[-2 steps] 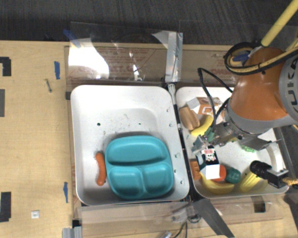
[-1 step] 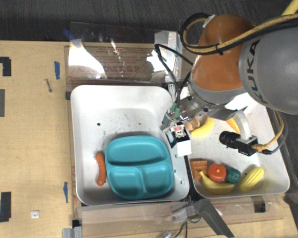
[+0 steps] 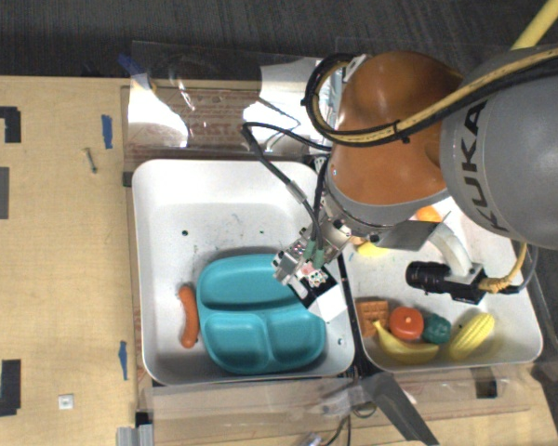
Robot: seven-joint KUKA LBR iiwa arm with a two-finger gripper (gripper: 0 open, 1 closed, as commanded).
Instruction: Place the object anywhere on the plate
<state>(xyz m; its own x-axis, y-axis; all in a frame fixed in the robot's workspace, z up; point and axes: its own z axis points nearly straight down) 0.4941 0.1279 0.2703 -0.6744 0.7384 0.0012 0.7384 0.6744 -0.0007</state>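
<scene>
A teal divided plate (image 3: 257, 327) lies in the front half of the left bin (image 3: 172, 203). An orange sausage (image 3: 188, 316) rests on the bin floor just off the plate's left edge, touching or nearly touching it. My gripper (image 3: 300, 269) hangs over the plate's upper right corner, close to the wall between the bins. I see nothing clearly held in it. The arm's orange band and grey body cover the back of the right bin.
The right bin (image 3: 530, 342) holds toy food at its front: a banana (image 3: 402, 346), a red tomato (image 3: 407, 322), a green piece (image 3: 437, 329), a yellow piece (image 3: 472, 334) and a cracker (image 3: 371, 308). An orange item (image 3: 429, 215) peeks out under the arm.
</scene>
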